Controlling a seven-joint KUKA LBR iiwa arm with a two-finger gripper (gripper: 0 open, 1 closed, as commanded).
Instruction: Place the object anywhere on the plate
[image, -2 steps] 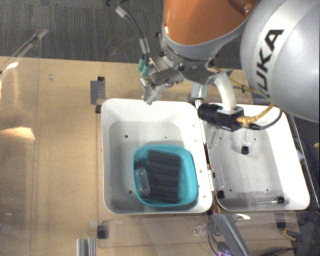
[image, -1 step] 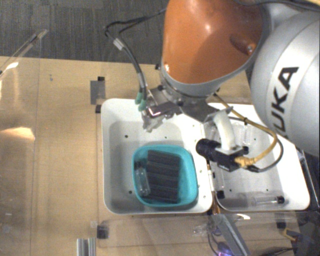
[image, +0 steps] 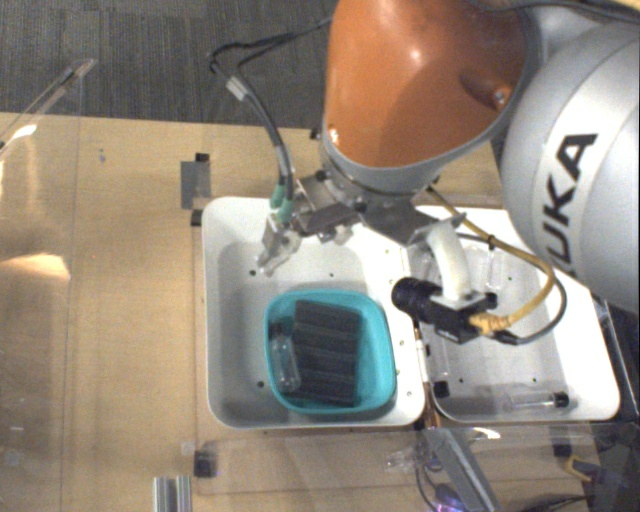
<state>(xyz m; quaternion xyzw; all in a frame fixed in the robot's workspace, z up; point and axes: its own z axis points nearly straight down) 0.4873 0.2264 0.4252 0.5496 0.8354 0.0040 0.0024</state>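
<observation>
Tan wooden bench (image: 100, 300) — dark carpet (image: 150, 50) beyond

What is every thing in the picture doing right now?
Teal plate: flat in the left bin, carrying things.
Black ridged block: lying on the plate.
Clear small bottle: on its side on the plate, beside the block.
Left bin: holds the plate.
Right bin: a clear tube lies in it.

Two white bins sit side by side at center frame: left bin (image: 225, 330), right bin (image: 590, 400). Clear tube (image: 535, 401) lies along right bin's lower edge, lower right.
</observation>
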